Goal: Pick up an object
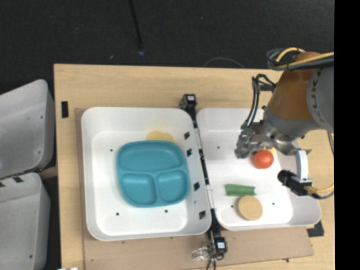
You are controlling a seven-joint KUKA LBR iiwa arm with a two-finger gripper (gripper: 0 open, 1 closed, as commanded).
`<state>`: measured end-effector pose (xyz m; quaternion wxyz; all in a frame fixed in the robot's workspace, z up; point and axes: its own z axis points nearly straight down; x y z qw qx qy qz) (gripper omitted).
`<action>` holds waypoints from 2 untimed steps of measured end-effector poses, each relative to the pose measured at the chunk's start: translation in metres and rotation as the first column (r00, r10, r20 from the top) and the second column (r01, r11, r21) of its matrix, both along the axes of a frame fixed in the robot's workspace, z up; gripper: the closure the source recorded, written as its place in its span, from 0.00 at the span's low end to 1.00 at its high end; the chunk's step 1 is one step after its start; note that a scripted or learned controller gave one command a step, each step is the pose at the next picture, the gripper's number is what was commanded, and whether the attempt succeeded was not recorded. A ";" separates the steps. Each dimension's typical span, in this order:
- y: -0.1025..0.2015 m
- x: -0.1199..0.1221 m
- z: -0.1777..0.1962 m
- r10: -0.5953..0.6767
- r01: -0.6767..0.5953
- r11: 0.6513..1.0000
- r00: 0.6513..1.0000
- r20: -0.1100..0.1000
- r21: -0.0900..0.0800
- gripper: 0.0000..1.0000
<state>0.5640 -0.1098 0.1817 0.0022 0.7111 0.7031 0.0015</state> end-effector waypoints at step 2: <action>0.000 0.004 0.067 0.015 -0.015 1.000 1.000 -0.001 0.000 1.00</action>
